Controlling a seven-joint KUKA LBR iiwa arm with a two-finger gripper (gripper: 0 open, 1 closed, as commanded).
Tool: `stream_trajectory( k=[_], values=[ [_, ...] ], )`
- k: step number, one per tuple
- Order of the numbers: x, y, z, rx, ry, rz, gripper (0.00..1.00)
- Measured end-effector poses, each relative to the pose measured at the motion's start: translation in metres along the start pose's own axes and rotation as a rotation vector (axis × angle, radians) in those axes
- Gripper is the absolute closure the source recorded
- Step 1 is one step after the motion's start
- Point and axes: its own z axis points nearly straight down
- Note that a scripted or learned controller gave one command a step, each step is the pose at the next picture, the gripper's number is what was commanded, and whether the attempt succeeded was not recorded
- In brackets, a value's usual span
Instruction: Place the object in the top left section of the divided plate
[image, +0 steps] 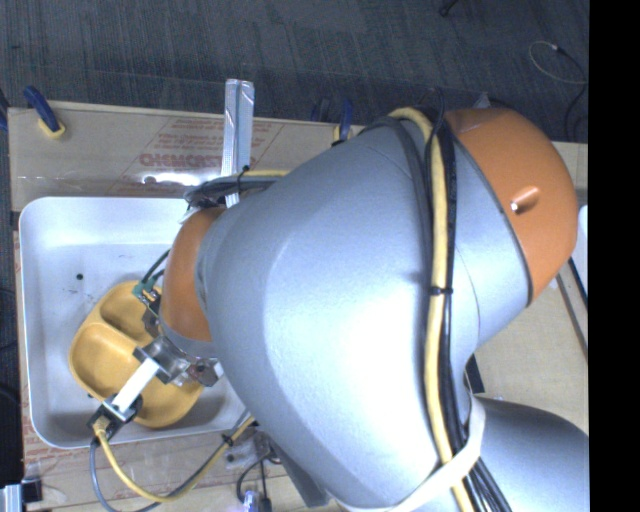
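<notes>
arm looms over the bin, hand down at the plate

the grey arm (350, 300) swallows the view from 3 o'clock. its hand (172, 362) sits low over the yellow divided plate (98, 355), on the plate's 3 o'clock side. the plate lies at 7 o'clock in the white bin (60, 240). how wide the hand is, and whether it carries the object, i cannot tell; the wrist hides it.

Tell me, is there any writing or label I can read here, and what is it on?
Red print on the brown board behind the white bin: several lines, apparently reversed, too blurred to read with certainty.
No other legible words, numbers or signs.
</notes>
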Motion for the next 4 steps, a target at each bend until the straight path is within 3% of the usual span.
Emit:
stream_trajectory(
  k=[1, 2, 3, 4],
  values=[
    [0.007, -0.009, -0.114, -0.001, 0.001, -0.074, 1.0],
    [0.035, -0.045, -0.04, 0.0, -0.004, -0.174, 1.0],
    [0.035, -0.044, -0.04, 0.0, -0.003, -0.173, 0.0],
    [0.035, -0.045, -0.049, 0.003, -0.007, -0.177, 1.0]
  ],
)
